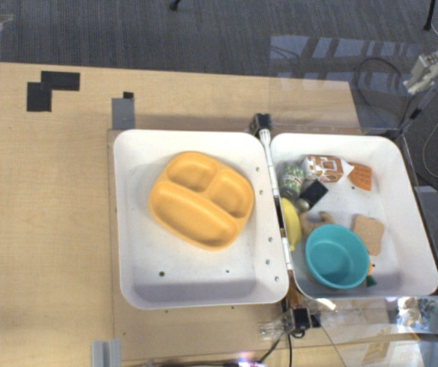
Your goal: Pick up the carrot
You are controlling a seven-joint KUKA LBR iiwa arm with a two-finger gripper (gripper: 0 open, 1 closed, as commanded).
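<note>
Two bins side by side on desk (50,228). L bin (138,281) holds divided plate (202,199), centre toward 12. R bin (402,205): bowl (336,256) at 6, banana (290,222) at 9 against L wall, carton (326,168) at 12, cracker (362,177) just at its 3, bread slice (368,232) at bowl's 2.

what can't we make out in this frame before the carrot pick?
- Carrot: an orange-and-green bit shows behind the teal bowl in the right bin; the bowl hides the rest.
- Banana: partly behind the divider rim.
- Small green-patterned item beside the carton: too small to identify.
</note>
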